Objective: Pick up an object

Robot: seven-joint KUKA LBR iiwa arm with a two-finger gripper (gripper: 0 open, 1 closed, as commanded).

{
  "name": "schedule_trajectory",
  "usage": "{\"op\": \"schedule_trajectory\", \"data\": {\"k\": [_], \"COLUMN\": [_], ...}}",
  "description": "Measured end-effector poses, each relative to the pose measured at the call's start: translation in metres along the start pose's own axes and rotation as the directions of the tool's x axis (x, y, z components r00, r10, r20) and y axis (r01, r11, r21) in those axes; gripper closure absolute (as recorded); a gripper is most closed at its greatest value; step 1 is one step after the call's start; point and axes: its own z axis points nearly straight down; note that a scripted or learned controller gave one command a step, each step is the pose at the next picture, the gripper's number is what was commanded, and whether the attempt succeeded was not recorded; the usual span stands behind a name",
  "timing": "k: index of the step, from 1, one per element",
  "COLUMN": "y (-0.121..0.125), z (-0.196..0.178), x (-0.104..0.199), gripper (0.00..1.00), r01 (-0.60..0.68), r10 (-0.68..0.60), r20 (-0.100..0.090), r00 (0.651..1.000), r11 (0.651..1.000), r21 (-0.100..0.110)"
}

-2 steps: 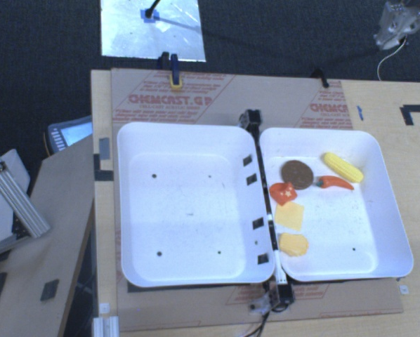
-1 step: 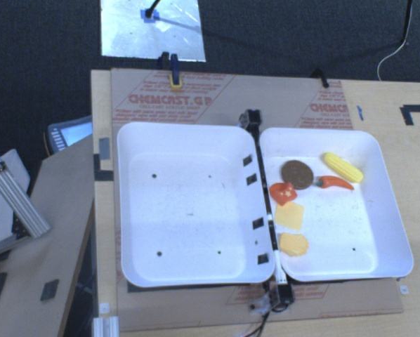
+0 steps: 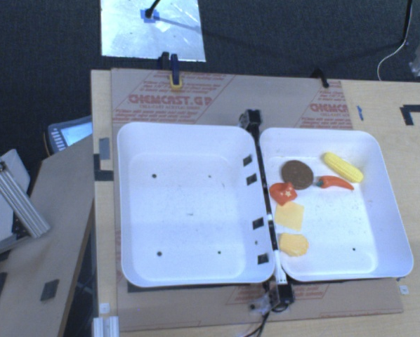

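All the candidates lie in the right shallow white bin (image 3: 389, 209): a round brown patty (image 3: 297, 174), a yellow corn cob (image 3: 343, 167), a red-orange chilli (image 3: 334, 183), a red tomato slice (image 3: 283, 193), a pale yellow cheese square (image 3: 290, 216) and an orange-yellow lump (image 3: 293, 244); the claw's state I cannot tell; flat, crowded pieces by the bin's left wall risk a slipped or double grab.

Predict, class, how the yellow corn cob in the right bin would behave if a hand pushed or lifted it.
The corn cob looks rounded and elongated, so a sideways push would probably roll it. It appears to be a small toy, likely light and stiff. Its tapered, bumpy shape might slip unless gripped across the middle. It lies close to the chili pepper, which a push could disturb.
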Motion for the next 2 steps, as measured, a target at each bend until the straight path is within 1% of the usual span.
{"op": "schedule_trajectory", "data": {"k": [1,2], "y": [0.0,0.001], "z": [0.009,-0.047], "x": [0.001,0.047], "gripper": [1.0,1.0], "r01": [0.001,0.007], "r10": [-0.001,-0.007], "r20": [0.001,0.001], "r00": [1.0,1.0], "r11": [1.0,1.0], "r21": [-0.002,-0.008]}}
